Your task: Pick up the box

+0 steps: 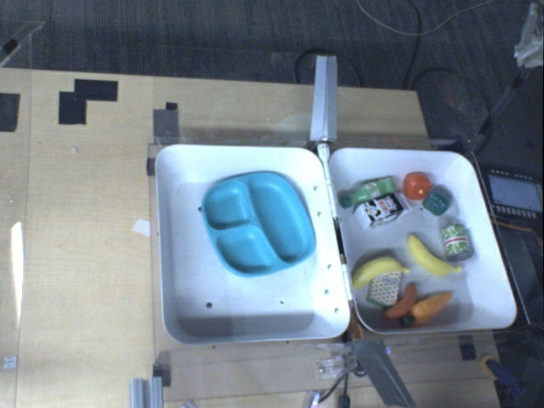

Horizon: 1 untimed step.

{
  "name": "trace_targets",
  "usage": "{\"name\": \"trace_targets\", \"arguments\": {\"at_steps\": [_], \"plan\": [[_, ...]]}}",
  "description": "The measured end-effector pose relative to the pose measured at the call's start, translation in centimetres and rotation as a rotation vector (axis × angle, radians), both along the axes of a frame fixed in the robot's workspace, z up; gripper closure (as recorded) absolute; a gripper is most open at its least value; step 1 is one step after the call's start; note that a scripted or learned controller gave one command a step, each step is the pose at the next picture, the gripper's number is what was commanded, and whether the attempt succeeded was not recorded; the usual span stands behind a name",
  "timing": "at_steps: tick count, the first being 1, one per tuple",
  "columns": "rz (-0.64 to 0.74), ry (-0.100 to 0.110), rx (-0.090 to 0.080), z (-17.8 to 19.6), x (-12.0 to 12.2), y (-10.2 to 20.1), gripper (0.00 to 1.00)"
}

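The wooden bench (76,253) carries two shallow white bins pushed together so their inner walls touch, probably so things can pass from one to the other. The left bin (174,253) holds a blue divided plate (257,221), lying flat near its middle and turned slightly askew. The right bin (486,228) keeps all the small goods in a loose scatter, which looks tipped in rather than arranged.

Among these, a yellow banana (432,257) lies near the middle-right, and a second yellow fruit (376,269) sits lower left, touching a small net-patterned piece (384,291). An orange carrot (430,304) lies by the near wall. A green-and-white can (456,240) stands just beside the banana.

The box (380,209) sits in the right bin's upper-left part, near the dividing wall. It reads as a small white carton with dark and red print, lying tilted, with a green item (365,190) pressed against its far side. A red ball (416,185) and a teal piece (438,201) lie just to its right.

Whether the gripper is spread or pressed together cannot be told here; by my reckoning the pick is not begun.
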State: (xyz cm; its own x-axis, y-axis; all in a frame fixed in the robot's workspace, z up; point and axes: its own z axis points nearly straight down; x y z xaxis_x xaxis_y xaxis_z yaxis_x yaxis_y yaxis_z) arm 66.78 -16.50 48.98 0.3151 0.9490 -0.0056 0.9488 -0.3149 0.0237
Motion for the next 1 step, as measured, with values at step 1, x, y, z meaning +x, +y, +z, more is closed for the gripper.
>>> {"name": "trace_targets", "arguments": {"at_steps": [1], "plan": [[0.008,-0.004,-0.003,1.12,0.19,0.21,1.00]]}}
